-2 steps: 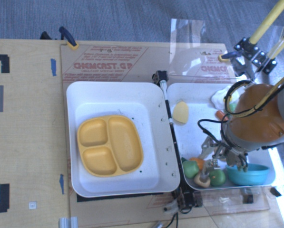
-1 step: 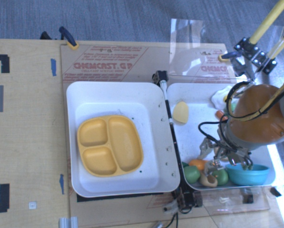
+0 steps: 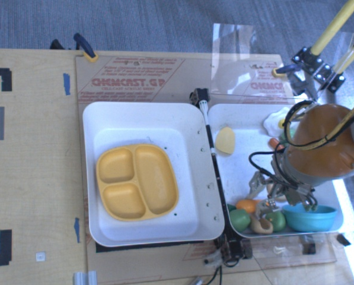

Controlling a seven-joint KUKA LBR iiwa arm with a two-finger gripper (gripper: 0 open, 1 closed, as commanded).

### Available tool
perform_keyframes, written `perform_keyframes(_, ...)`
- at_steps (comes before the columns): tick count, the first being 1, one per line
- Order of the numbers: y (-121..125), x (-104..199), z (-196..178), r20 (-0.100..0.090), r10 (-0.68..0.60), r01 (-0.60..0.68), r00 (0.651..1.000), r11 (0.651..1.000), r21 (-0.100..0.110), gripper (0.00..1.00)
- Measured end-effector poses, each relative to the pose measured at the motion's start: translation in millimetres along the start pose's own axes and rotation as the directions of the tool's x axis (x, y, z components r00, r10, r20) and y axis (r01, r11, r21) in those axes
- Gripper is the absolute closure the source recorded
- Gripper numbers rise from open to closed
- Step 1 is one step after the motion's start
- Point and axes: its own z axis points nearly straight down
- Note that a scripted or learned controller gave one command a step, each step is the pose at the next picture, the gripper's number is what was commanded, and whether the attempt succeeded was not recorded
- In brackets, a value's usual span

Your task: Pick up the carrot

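While the pincer (image 3: 276, 198) hovers, grip state unclear, the carrot (image 3: 246, 205) crowds the right bin's (image 3: 242, 171) near edge.

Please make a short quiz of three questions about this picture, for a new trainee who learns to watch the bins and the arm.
1. True or false: the yellow divided tray lies in the right bin.
2. Which thing lies at the near right corner of the right bin? A) a red cup B) the blue bowl C) a black plate
3. Fill in: the gripper is low over the cluster of play food at the near edge of the ____ bin.

Key
1. False: it lies in the left bin.
2. B
3. right, just above the orange piece and the green pieces.
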Motion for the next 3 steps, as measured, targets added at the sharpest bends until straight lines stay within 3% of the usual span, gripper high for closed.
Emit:
perform_keyframes(1, -3, -6, 0, 0.001, -0.221, 0.221, 0.975, 0.975, 0.001, 1.0)
perform_keyframes(2, -5, -8, 0, 0.009, -0.381, 0.381, 0.924, 0.925, 0.004, 1.0)
perform_keyframes(3, -3, -11, -11, 0.017, -0.38, 0.38, 0.925, 0.925, 0.007, 1.0)
